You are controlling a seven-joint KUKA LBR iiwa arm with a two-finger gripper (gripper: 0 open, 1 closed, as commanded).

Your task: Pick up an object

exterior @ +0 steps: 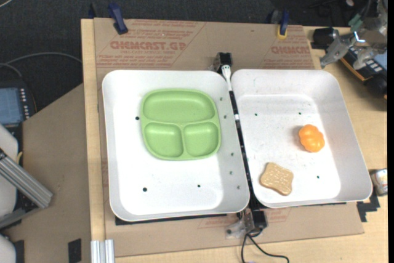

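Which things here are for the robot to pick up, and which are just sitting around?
For the picking job:
- orange toy fruit in the right bin
- tan cracker-shaped piece in the right bin
- green divided plate in the left bin

Just lying about:
- blue clamp and yellow clamp on the cardboard sheet
- cables at the bench front
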